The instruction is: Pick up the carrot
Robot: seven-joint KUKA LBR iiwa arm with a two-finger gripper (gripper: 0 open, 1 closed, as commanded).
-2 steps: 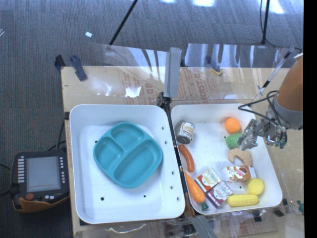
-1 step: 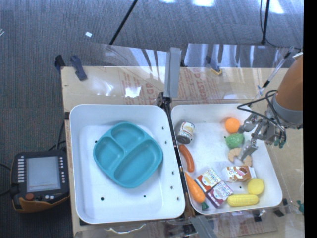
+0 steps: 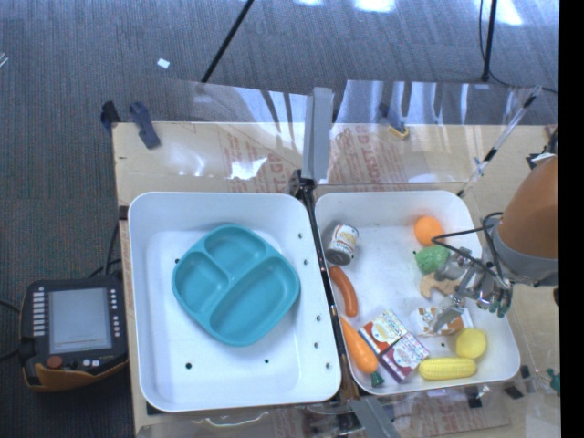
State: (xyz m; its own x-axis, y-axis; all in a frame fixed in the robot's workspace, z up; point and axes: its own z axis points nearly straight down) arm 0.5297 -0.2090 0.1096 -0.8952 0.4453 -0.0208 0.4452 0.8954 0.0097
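The carrot is orange with a green tip and lies along the left wall of the right bin, near its front. My gripper hangs over the right half of that bin, well to the right of the carrot and apart from it. It is low over some tan toy pieces. The arm's orange band is at the right edge of the view.
The right bin also holds a sausage, a can, an orange, a green broccoli, a lemon, a corn cob and small boxes. A blue divided plate lies in the left bin.
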